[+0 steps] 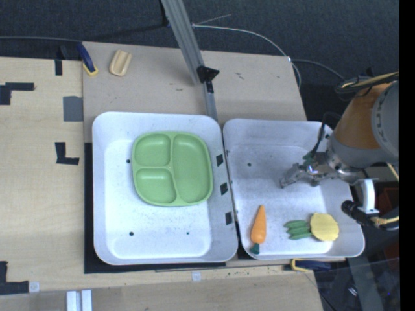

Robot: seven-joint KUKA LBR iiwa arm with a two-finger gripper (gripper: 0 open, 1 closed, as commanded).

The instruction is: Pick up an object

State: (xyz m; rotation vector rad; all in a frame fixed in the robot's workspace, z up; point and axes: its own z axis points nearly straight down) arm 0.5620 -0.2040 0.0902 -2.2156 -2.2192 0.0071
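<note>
The right bin (272, 141) holds a toy carrot (259, 223) near its front left and a yellow-and-green toy vegetable (314, 227) near its front right. My gripper (287, 181) reaches in from the right, low over the bin's middle, above and between the two toys. Nothing shows between its fingers. The orange-banded wrist sits at the bin's right edge.
The left bin (110, 173) bears a green divided plate (173, 168). A grey pole (188, 37) slants across the bench behind the bins. A small tan object (120, 63) and a blue-yellow object (87, 58) lie at the bench's back left.
</note>
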